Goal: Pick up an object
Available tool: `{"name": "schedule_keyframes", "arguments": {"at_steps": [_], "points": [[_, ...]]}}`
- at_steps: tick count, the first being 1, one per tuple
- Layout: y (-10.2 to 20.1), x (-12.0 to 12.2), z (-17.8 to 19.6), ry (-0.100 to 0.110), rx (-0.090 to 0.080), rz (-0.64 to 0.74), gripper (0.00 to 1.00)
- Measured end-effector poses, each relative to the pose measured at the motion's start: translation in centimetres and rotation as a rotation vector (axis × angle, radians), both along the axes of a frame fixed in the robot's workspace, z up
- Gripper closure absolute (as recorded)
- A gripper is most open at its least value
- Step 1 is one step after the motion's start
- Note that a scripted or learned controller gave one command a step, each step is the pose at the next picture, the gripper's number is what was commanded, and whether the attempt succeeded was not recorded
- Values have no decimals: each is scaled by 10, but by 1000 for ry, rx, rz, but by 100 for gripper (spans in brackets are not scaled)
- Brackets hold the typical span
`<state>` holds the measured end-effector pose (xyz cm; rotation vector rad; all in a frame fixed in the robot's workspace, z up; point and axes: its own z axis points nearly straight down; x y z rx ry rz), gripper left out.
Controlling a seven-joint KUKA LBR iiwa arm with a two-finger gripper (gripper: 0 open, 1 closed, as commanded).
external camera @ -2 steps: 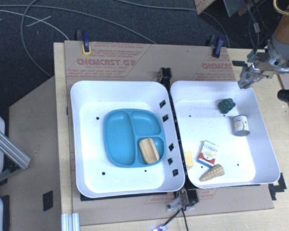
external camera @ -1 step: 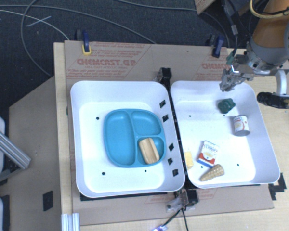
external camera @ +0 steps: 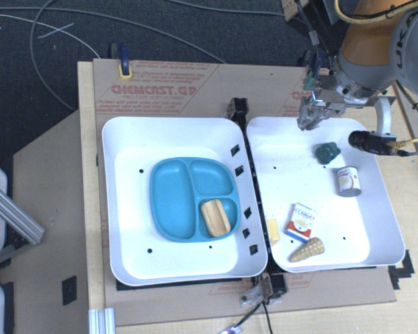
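My gripper (external camera: 312, 119) hangs over the back rim of the right bin (external camera: 376, 256), left of a dark green lump (external camera: 327, 152). Nothing shows in its grasp. Below the lump lies a small white can with a red label (external camera: 347, 181). Toward the front of that bin are a red, white and blue carton (external camera: 301, 223), a tan cone-shaped piece (external camera: 306, 250) and a small yellow piece (external camera: 272, 230) against the left wall. In the left bin (external camera: 125, 249) sits a blue divided plate (external camera: 188, 193) with a tan block (external camera: 215, 216) in its lower right compartment.
A black divider with clips (external camera: 242, 179) runs between the two bins. The arm's orange band (external camera: 373, 26) and cables fill the upper right. A black fitting (external camera: 368, 141) juts over the right bin's back right corner. Cardboard (external camera: 160, 89) lies under the bins.
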<state>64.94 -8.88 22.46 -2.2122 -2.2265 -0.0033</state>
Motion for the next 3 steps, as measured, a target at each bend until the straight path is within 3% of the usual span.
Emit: {"name": "schedule_keyframes", "arguments": {"at_steps": [3], "points": [[147, -19, -11, 3, -2, -2, 100]]}}
